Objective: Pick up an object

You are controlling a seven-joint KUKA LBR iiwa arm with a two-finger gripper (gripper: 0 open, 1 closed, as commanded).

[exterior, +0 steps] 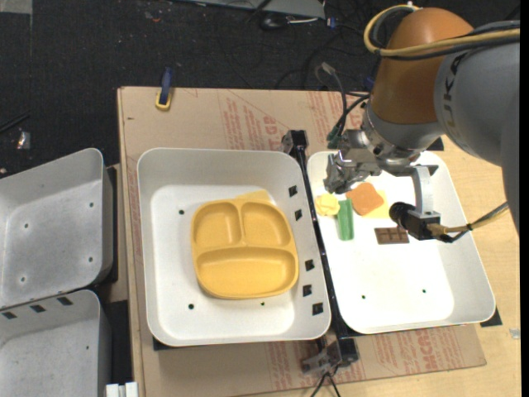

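Observation:
In the right bin (413, 300), several small objects lie near the back left corner. They are a yellow piece (328, 206), a green block (345, 220), an orange block (366, 198) and a flat brown piece (392, 236). My gripper (345, 174) hangs low over that corner, just behind the yellow piece and the orange block. The wrist and its grey housing hide the gripper's tips from above. I see nothing lifted off the bin floor.
The left bin (161, 222) holds a yellow divided plate (245, 249). A black divider with clips (310, 246) runs between the bins. A black cable fitting (411, 220) hangs from the arm over the right bin. Grey trays (50, 222) sit at the far left.

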